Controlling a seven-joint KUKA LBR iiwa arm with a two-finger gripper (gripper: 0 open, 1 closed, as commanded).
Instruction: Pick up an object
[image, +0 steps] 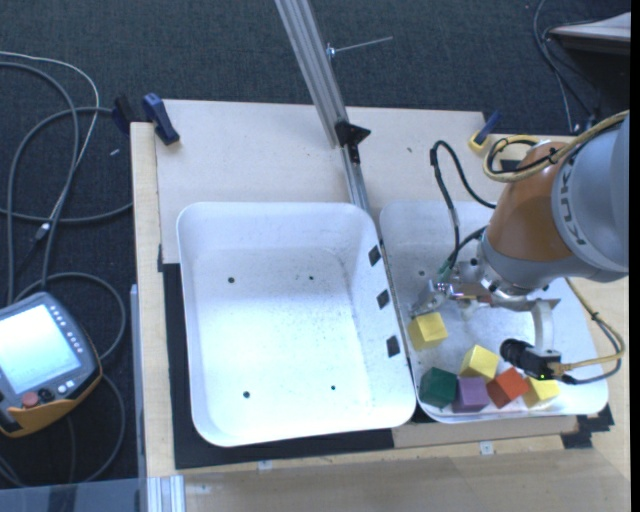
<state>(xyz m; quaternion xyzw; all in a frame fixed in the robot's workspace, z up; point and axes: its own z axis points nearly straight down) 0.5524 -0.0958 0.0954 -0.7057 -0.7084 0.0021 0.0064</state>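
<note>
In the right bin (400, 235) lie several small blocks. A yellow cube (431, 328) sits alone near the bin's left wall. Toward the front edge cluster a green cube (438, 385), a purple cube (471, 393), a second yellow cube (480, 361), a red-orange cube (510, 385) and a small yellow block (541, 391). My gripper (443, 290) hangs low inside this bin, just behind and slightly right of the lone yellow cube. The wrist's orange band hides the bin floor behind it.
The left bin (200, 240) stands beside the right one, with black clips (382, 298) on the shared wall. A slanted metal pole (318, 75) crosses the back of the bench. Cables (450, 185) trail over the right bin's back.
</note>
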